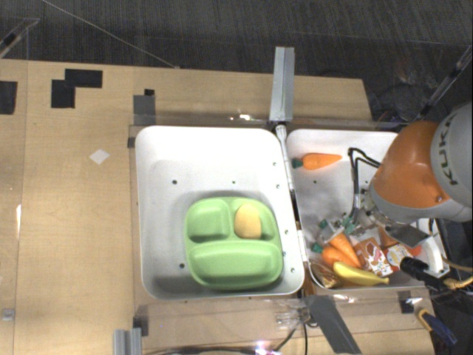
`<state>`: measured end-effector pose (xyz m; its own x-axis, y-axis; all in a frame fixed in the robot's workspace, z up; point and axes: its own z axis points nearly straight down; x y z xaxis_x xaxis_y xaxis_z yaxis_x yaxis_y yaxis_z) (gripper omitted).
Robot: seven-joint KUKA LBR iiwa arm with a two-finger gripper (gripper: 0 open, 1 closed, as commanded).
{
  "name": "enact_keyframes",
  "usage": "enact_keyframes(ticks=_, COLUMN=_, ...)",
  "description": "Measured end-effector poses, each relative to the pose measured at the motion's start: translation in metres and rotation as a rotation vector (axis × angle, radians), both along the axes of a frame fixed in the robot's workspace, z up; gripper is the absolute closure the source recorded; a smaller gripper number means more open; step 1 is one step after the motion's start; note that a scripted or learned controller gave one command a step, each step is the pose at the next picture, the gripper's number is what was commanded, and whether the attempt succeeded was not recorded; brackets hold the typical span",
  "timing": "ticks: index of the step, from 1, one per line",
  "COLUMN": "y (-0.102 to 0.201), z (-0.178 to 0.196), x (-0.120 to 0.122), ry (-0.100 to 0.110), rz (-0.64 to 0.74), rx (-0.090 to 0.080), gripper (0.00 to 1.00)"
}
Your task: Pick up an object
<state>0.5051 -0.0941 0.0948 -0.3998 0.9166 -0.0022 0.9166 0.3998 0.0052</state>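
Reaching in from three o'clock over the right bin point(336, 191), claw point(353, 224) low above the pile at that bin's six o'clock: carrots point(340, 250), banana point(358, 274), printed packet point(377, 257). Cannot tell the claw's opening or any hold. Lone carrot point(321, 161) at twelve o'clock. Left bin point(170, 198) with green divided tray point(222, 261) bearing a yellow fruit point(248, 220). Pale wooden counter point(66, 220), dark carpet point(185, 21) beyond.

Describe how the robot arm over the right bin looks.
The arm is grey with a broad, rounded orange band above the wrist. Part of dark "KUKA" lettering shows on the grey shell. A thin black cable loops beside the band, toward darker grey wrist hardware.
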Motion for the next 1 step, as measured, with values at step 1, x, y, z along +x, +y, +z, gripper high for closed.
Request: enact_keyframes(ticks=1, y=0.0014, z=0.0122, x=0.0025, ry=-0.006, rz=0.001, rx=0.002, gripper=1.00)
